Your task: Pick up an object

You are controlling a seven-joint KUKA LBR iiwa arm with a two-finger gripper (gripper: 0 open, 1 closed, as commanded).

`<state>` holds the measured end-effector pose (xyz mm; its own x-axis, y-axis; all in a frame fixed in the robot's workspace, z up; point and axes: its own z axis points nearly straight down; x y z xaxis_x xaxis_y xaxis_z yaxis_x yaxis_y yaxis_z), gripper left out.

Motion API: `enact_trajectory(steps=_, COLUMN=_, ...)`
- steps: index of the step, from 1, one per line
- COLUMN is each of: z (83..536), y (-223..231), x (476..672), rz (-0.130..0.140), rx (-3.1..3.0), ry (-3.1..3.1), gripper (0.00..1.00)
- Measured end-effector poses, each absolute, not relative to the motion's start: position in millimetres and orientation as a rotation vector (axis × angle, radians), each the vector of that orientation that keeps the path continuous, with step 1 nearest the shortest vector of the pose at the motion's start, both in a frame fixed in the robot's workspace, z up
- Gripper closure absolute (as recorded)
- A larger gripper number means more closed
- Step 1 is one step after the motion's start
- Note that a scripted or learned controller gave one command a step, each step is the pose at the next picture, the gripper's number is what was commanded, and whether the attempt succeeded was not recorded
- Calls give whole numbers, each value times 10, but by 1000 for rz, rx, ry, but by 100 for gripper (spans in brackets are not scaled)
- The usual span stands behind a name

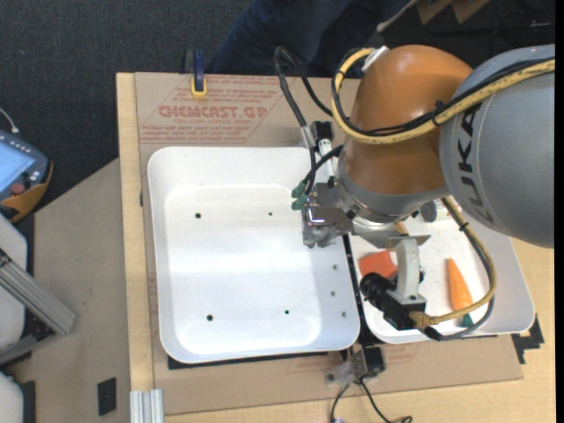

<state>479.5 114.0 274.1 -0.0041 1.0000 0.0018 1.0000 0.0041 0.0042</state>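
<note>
The jaws are hidden under the wrist, so I cannot tell whether they are spread, pressed together or pinching anything. What shows of the gripper (319,226) is a grey metal part hanging over the right rim of the left bin (160,167), about halfway along that rim. Judging from that, it is poised on the border between the two bins, not squarely over anything it could pick.

The left bin is bare white with a few dark dots on its floor. The things to pick lie beyond its right rim, in the right bin (522,310). A red piece (379,262) lies just past that rim and nearest the gripper. An orange cone (458,285) lies farther right of the left bin, lengthwise, with its tip toward the back. A small green bit (467,322) sits beyond the cone's front end (too small to name). Nothing is visibly held.

The arm (493,139) itself is the main obstruction: its orange band and grey body cover most of the right bin, so more may lie beneath it unseen. The red piece looks like the likeliest target, though it sits close to the left bin's rim, which could crowd a grasp. Both bins rest on a cardboard sheet (220,106) that reaches behind the left bin.
</note>
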Motion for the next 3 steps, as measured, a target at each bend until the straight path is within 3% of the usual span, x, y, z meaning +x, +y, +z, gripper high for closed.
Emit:
enact_trajectory(steps=1, z=2590, y=499, x=4790, rz=-6, rx=2230, ry=2216, gripper=100)
enact_trajectory(steps=2, z=2831, y=732, x=4795, rz=5, rx=2217, ry=2223, gripper=100)
enact_trajectory(steps=3, z=3339, y=1248, x=4797, rz=10, rx=2213, ry=2226, gripper=100)
